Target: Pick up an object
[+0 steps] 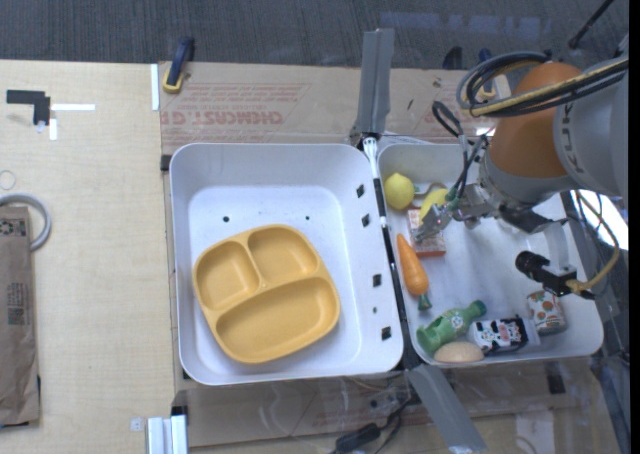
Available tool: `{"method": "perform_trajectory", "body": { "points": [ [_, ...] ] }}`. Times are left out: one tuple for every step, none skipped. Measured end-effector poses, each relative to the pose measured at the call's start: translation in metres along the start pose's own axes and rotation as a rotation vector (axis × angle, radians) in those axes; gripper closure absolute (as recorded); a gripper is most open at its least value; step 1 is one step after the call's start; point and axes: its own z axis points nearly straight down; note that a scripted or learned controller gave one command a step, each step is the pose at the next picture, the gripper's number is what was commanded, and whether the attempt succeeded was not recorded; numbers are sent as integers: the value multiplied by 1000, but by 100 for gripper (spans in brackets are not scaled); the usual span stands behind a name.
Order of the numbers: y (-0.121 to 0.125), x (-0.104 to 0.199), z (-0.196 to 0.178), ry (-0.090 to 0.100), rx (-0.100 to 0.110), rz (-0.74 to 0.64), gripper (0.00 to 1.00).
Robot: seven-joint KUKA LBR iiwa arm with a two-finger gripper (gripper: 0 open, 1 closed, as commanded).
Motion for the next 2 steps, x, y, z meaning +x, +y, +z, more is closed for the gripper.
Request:
{"method": "perform_trajectory", "body": {
  "points": [
    [-74,19,0,1,0,242,0],
    [-2,1,0,-1,-5,220,0]
  ]
}}
